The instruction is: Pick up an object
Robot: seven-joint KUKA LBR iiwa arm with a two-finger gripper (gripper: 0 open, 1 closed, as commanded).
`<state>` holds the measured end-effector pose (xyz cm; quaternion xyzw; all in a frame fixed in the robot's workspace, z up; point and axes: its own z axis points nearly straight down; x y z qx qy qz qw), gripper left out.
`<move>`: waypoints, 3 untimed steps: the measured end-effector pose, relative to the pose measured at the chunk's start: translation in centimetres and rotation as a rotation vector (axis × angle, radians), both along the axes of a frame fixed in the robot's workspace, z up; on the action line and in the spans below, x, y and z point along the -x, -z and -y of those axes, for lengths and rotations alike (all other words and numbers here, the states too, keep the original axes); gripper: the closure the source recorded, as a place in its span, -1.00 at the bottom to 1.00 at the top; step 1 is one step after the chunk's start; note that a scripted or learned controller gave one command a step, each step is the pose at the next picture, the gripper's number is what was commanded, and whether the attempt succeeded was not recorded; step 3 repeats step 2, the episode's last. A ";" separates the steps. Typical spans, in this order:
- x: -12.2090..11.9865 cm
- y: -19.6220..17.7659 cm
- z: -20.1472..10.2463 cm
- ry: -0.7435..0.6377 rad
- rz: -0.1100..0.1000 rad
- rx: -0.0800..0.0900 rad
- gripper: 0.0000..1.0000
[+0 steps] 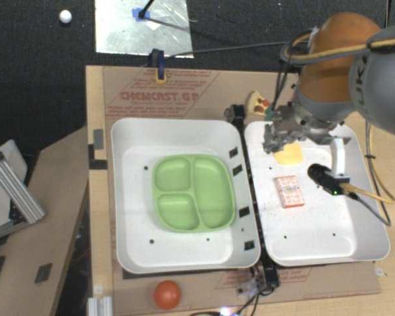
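The counter (pixel 118 97) carries two white bins side by side. My end effector (pixel 274 139) hangs over the far left corner of the right bin (pixel 316 252), close to its far wall and to the rims where the bins meet. I cannot tell whether it is wide or narrow. A yellow piece (pixel 290 155) lies just beside it, to its near right. A pink box (pixel 289 191) lies nearer me, apart from both, with open white floor past it to the near rim. Left of the end effector, a green plate (pixel 193 191) sits mid left bin (pixel 131 176). An orange ball (pixel 166 294) rests well away, outside the bins.
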<state>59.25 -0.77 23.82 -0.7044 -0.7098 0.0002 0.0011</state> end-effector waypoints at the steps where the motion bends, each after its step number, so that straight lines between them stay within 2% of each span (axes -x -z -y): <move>1: 1.4 0.6 -5.4 -0.002 0.001 -0.001 1.00; 2: 4.0 1.7 -10.7 -0.002 0.000 -0.001 1.00; 3: 4.0 1.7 -10.7 -0.002 0.000 -0.001 1.00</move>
